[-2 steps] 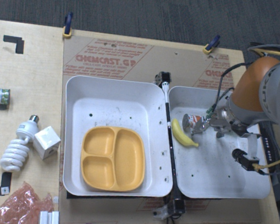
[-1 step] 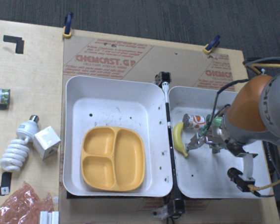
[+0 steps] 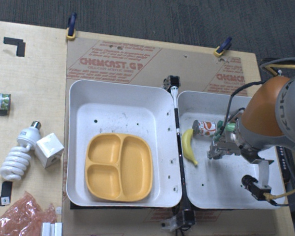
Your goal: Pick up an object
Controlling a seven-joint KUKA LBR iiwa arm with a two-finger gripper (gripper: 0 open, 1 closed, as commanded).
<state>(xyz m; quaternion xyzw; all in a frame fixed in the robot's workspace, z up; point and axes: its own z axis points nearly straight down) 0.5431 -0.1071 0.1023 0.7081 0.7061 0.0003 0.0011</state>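
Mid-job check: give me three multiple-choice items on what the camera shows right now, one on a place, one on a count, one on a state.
1. Where does the banana lie?
A. In the left bin
B. In the right bin, near its left wall
C. On the bench outside the bins

2. How many compartments has the yellow tray?
A. Two
B. Three
C. Five

3. How does the small can in the right bin rest?
A. On its side
B. Upright
C. Stacked on the banana

Answers:
1 B, it lies by the divider on the right bin's floor.
2 B, one long section and two smaller ones.
3 A, its length runs along the bin floor.
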